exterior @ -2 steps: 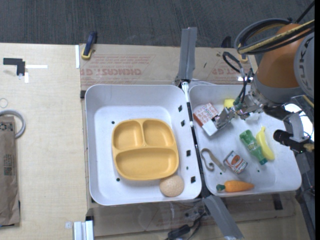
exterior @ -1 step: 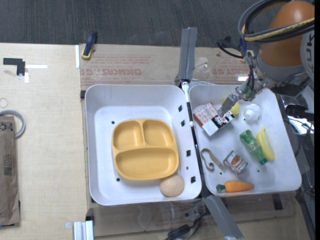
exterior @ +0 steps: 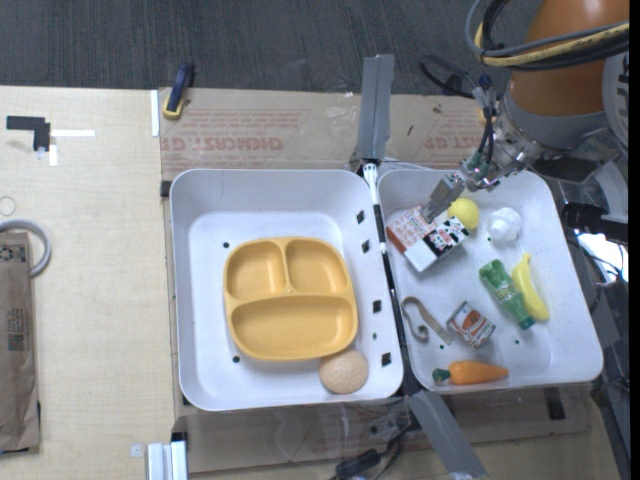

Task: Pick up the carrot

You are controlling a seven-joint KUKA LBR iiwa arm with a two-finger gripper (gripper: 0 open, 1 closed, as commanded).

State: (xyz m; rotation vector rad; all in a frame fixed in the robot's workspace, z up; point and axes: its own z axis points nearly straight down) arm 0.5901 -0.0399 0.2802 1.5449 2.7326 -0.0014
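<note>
The carrot, orange with a green tip at its left end, lies flat at the front edge of the right bin. My gripper hangs over the back left part of that bin, just above a black-and-white patterned carton and beside a yellow lemon. It is well behind the carrot and apart from it. Nothing shows in its grasp.
The right bin also holds a banana, a green bottle, a small can, a brown strap, a red-white packet and a white lump. A yellow divided plate and a beige round roll lie in the left bin.
</note>
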